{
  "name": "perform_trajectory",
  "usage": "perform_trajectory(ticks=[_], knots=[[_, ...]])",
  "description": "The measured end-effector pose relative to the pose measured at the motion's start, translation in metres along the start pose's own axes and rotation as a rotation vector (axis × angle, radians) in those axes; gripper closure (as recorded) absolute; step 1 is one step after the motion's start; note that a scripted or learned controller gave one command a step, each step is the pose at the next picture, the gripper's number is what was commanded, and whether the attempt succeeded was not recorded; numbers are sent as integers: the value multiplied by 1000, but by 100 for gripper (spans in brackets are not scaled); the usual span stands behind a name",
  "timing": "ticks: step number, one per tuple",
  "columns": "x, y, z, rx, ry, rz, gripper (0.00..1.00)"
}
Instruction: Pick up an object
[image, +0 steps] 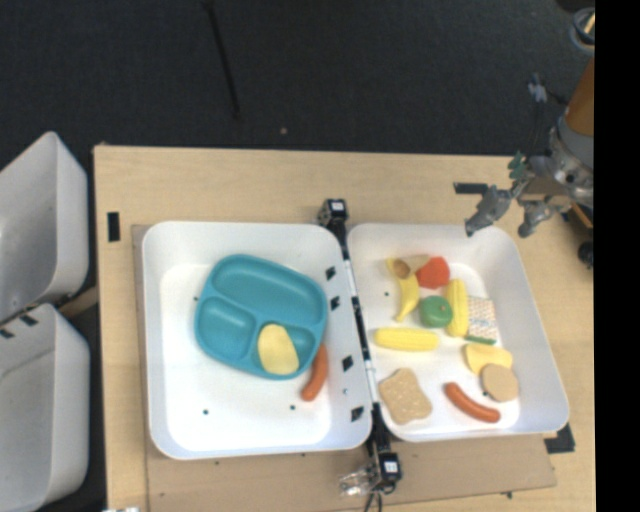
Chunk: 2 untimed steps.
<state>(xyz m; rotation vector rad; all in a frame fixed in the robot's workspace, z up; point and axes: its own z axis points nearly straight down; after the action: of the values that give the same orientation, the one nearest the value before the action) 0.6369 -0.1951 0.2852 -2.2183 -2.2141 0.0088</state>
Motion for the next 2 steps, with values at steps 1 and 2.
perform_trajectory(ticks=[1,2], knots=[[1,1,-5,-8,-1,-2,0],[-4,2,59,-3,-2,0,0]])
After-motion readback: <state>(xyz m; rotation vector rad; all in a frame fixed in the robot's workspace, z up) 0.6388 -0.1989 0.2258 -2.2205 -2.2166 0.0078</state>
